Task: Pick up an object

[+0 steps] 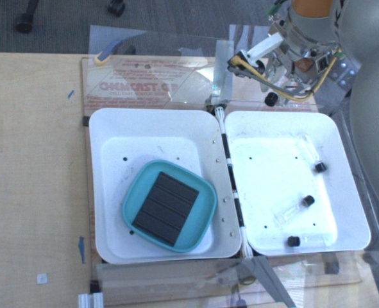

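Observation:
A teal square dish (202, 220) lies in the left bin (106, 140), with a black ribbed slab (167, 208) resting on it. The right bin (343, 140) holds a clear vial with a black cap (310, 151) near its right wall. A second clear capped vial (294, 210) lies lower down, and a small black cap (293, 240) sits near the front edge. My gripper (280, 82) hangs above the back rim of the right bin, wrapped in yellow and white cables, well apart from all these objects.
A clear plastic sheet with red lettering (138, 85) lies behind the left bin. The wooden bench top (29, 172) spreads to the left. The grey arm (369, 56) fills the upper right. A ridge (231, 185) divides the two bins.

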Available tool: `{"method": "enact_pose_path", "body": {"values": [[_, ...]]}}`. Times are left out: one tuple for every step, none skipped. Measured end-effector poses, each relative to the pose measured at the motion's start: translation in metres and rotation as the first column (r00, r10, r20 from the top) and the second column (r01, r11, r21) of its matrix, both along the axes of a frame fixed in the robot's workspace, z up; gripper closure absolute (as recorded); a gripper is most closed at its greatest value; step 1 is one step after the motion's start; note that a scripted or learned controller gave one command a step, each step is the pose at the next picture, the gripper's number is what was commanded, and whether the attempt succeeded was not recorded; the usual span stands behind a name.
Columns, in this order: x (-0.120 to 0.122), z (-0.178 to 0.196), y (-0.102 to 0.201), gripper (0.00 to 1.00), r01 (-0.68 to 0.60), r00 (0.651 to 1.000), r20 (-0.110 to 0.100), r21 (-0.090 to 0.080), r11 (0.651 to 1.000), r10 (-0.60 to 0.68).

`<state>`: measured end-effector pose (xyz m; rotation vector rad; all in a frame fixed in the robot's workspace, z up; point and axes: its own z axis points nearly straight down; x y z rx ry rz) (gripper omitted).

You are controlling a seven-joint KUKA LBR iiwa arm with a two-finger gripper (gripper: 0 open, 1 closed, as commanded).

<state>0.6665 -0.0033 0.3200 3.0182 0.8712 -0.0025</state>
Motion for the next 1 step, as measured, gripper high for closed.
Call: {"method": "enact_pose_path", "body": {"values": [[-0.0073, -0.0632, -0.0553, 1.0, 0.356, 0.934, -0.001, 0.001, 0.934, -0.356]]}}
